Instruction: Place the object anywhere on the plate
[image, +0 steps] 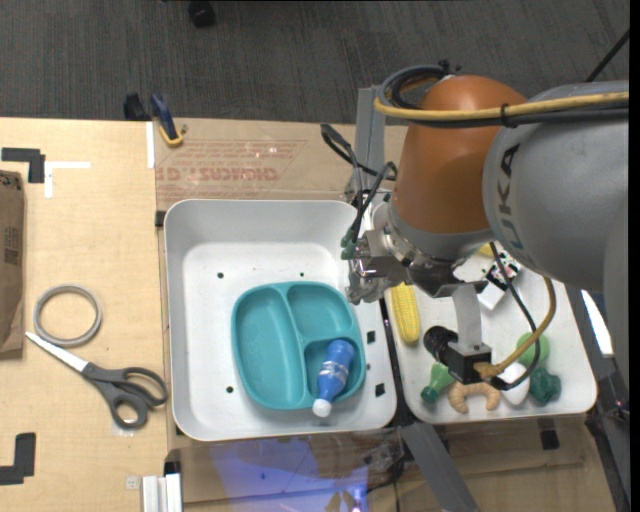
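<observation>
Small blue plastic bottle (336, 368) on teal divided plate (265, 340): likely light, slick, rolls; pinch its mid-body. End effector (362, 272) grip: can't tell.

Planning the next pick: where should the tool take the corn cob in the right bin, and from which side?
Probably the corn cob at mid-length, from straight above, closing across its narrow width. It lies flat and elongated, close along the left wall of the right bin, so a side approach looks blocked.

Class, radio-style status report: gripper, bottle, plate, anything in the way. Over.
Gripper over the wall between bins, right of teal plate. Blue bottle lies in its small right compartment. Corn in right bin, off the plate.
</observation>
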